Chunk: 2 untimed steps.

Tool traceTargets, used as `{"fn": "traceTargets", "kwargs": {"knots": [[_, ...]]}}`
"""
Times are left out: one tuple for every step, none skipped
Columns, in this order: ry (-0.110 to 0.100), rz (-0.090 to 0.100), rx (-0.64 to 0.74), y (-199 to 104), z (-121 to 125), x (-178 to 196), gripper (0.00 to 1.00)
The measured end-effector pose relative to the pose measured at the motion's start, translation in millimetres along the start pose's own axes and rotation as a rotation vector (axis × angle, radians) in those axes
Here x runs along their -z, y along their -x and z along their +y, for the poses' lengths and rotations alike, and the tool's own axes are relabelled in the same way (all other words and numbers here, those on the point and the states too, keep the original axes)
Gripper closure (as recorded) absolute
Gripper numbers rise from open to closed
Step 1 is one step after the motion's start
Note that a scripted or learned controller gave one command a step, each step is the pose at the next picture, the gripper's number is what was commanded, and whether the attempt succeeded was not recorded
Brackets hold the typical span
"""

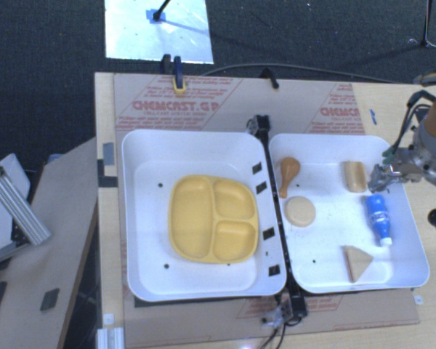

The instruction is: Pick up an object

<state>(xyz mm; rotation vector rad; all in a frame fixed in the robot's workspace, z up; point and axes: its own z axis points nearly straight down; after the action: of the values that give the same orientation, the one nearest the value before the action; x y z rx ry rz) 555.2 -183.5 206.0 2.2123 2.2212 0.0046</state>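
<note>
Your hand (384,174) sits at the right rim of the right bin (421,267), low over its upper right part, between the pale tan block (354,176) and the blue bottle (378,219). You cannot tell from here how wide it stands: it is a small grey cluster seen from above, and nothing shows between its tips, so treat it as holding nothing.

The candidates all lie in that right bin. The bottle lies on its side just below the hand, blue body with a white cap pointing toward the near wall. The tan block is just to the hand's left. Further left are a wooden spoon-like piece (287,173) with a rounded head and a flat cream disc (300,211); a pale wedge (356,262) lies near the front. The left bin (142,282) holds a yellow divided plate (213,219), smooth moulded plastic, three compartments.

What can go wrong, as I judge it: the bottle is round and glossy, so a pinch across it may roll it aside or squeeze it out. The disc lies flat, leaving little edge to catch. The block and bottle sit close either side of the hand, so a descent may nudge one while reaching for the other. So near the bin wall, the hand may also strike the rim
</note>
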Motion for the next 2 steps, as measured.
{"fn": "traceTargets", "kwargs": {"knots": [[0.001, 0.0, 0.001, 1, 2, 54, 1.0], [-0.005, 0.004, 0.005, -49, 4, 42, 1.0]]}}
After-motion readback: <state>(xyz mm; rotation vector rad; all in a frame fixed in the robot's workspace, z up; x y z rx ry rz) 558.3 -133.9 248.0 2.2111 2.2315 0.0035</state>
